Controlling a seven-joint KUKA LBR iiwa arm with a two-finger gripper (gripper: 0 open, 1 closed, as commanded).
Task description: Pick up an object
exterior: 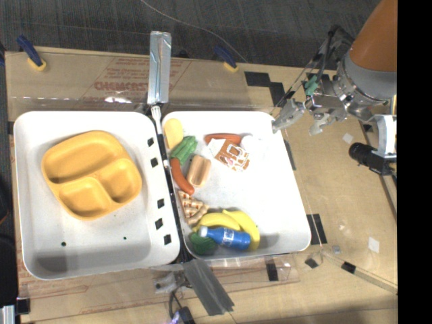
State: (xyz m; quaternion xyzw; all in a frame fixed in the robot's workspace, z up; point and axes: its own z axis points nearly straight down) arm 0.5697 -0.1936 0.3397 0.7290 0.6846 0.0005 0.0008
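Approach step, judging by layout: tool (297,113) at two o'clock off right bin (287,181), nothing between fingers, apparently spread. Toy food heaped toward seven o'clock, banana (233,221) included. Next: descend over one piece, clench.

Red print on cardboard sheet (121,73) behind bins — unreadable (too blurred) — nothing else legible.

A yellow tray (91,173) is seen in the white left bin (27,248). In the white right bin (283,201), a yellow banana (233,221), a blue bottle (228,237), a green piece (183,147) and a criss-crossed tan waffle (192,211) are seen.
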